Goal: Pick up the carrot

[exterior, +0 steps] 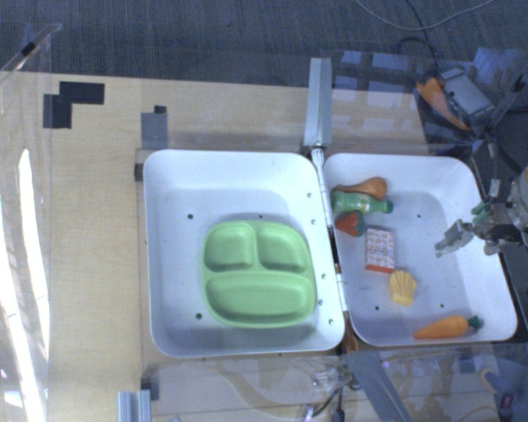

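The carrot [443, 328], orange with a green stub at its right end, lies flat near the front wall of the right bin [440, 176]. My gripper [473, 240] hangs over the right side of that bin, up and to the right of the carrot and apart from it. Its fingers stand open with nothing between them.
The right bin also holds an orange drumstick [370, 187], a green bottle [361, 204], a red piece [349, 224], a small patterned box [380, 250] and a yellow shell [402, 287]. A green divided plate [258, 273] lies in the left bin [172, 236].
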{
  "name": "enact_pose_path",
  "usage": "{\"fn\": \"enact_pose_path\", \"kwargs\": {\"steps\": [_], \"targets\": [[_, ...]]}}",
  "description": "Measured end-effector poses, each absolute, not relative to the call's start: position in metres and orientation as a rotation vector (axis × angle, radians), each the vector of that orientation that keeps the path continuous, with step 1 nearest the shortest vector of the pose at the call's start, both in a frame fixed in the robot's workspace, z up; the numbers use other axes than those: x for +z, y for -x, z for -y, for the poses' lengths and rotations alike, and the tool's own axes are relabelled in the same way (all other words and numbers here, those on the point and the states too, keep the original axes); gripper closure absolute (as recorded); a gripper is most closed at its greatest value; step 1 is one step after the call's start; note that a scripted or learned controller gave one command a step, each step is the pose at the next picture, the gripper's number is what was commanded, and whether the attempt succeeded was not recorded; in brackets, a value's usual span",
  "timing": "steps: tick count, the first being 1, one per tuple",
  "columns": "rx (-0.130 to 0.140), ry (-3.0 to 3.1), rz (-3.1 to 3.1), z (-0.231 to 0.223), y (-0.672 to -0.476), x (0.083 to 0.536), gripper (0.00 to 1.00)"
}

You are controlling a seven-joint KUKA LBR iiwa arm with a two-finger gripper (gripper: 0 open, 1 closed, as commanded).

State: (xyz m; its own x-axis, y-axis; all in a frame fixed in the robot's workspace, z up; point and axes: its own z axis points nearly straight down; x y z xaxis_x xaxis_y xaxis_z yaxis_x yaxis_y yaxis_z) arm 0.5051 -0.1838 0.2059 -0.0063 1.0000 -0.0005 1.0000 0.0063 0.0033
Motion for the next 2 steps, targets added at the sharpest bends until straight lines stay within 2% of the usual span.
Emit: {"fn": "enact_pose_path", "kwargs": {"steps": [1,2], "targets": [[0.008,-1.611,-2.682,0.141,-0.515,0.090,0.00],[0.015,-1.606,-2.677,0.140,-0.518,0.102,1.00]]}}
